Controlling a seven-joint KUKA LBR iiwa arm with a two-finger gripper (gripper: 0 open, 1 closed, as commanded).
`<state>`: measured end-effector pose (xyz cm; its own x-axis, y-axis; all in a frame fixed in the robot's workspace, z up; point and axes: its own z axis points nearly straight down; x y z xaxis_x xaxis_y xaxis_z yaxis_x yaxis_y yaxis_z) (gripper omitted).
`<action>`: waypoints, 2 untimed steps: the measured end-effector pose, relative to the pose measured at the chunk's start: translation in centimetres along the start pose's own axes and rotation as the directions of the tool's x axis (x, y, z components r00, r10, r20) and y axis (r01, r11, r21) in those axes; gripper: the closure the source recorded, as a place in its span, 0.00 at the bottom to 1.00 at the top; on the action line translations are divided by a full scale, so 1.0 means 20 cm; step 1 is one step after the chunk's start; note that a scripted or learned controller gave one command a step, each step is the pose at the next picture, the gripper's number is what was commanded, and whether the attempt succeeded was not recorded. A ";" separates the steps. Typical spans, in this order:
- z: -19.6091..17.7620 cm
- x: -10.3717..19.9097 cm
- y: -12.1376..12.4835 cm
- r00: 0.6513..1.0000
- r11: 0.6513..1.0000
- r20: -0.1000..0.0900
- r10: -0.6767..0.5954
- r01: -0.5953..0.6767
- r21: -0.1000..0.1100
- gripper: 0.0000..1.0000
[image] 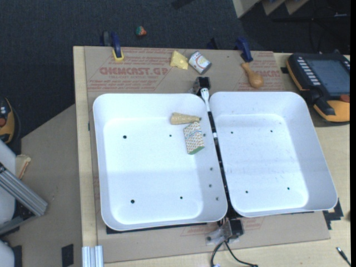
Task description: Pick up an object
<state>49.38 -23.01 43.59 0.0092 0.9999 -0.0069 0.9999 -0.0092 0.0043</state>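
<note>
Two objects lie in the left white bin (111, 166), near its upper right. One is a tan, cone-shaped piece (184, 118) lying on its side. Just below it rests a small green-and-white patterned packet (193, 137), almost touching the cone. Beside it on the right stands the right white bin (311, 166).
On the brown board behind the bins lie a yellow wedge (179, 60), a small white-and-orange box (199, 63) and a wooden-handled tool (252, 75). Blue clamps (116, 45) hold the board's back edge. A teach pendant (325, 82) sits at the far right.
</note>
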 end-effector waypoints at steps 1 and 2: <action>0.84 0.40 0.11 1.000 1.000 -0.014 -0.016 0.016 0.018 1.00; 0.38 1.07 -0.06 1.000 1.000 -0.010 -0.024 0.024 -0.005 1.00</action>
<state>48.45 -1.64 35.80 -0.0148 0.9999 0.0034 0.9998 0.0147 0.0093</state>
